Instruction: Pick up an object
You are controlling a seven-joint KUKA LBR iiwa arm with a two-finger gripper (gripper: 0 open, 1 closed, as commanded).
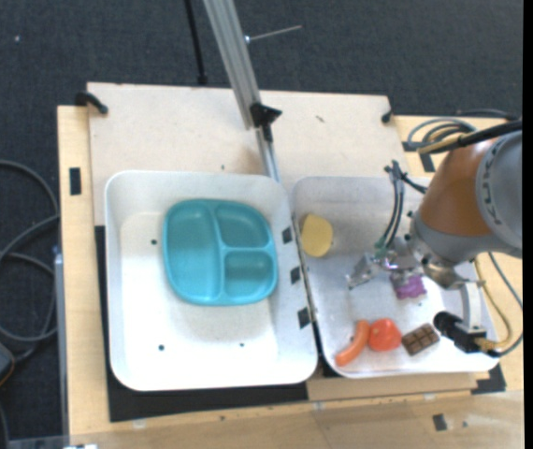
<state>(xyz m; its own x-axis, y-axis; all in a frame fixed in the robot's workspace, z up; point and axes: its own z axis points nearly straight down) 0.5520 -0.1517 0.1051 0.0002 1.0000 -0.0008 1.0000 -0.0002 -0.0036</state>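
bins: 2, white, side by side | divided trays: 1, teal, three compartments | yellow round items: 1 | orange items: 1 | brown blocks: 1 | purple items: 1 | arms: 1

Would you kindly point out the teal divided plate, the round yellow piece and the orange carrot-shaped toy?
Teal divided plastic plate (220,253): camera view, centre ridge between compartments.
Round yellow piece (316,236): camera view, middle of its face.
Orange carrot-shaped toy (369,339): camera view, its thick body.
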